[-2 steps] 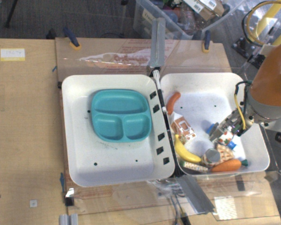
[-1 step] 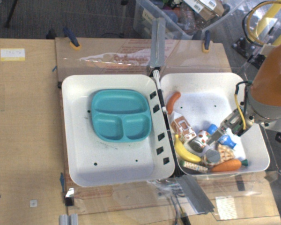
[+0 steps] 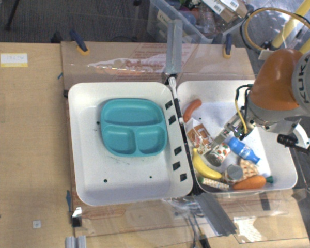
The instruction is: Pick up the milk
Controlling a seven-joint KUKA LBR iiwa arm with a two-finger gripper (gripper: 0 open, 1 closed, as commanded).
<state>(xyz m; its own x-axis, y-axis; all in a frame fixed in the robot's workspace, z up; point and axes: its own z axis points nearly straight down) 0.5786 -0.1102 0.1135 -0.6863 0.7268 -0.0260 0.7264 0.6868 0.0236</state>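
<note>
The milk [image 3: 199, 134] looks like a small white carton with red-brown print. It lies in the right bin [image 3: 284, 177] near that bin's left wall, below a red sausage [image 3: 192, 109]. My gripper [image 3: 216, 149] reaches down and to the left from the orange-banded wrist [image 3: 276, 79]. Its tip is low among the items, just to the right of and below the carton. A white piece with coloured spots [image 3: 223, 152] and a dark round object [image 3: 213, 158] sit right at the tip. Whether anything is held is hidden.
A banana [image 3: 204, 168], a blue bottle [image 3: 243, 151], a carrot [image 3: 250, 182] and a small can [image 3: 233, 172] crowd the right bin's front. The left bin [image 3: 88, 180] holds a teal divided plate [image 3: 133, 126]. A black-marked divider [image 3: 175, 133] separates the bins.
</note>
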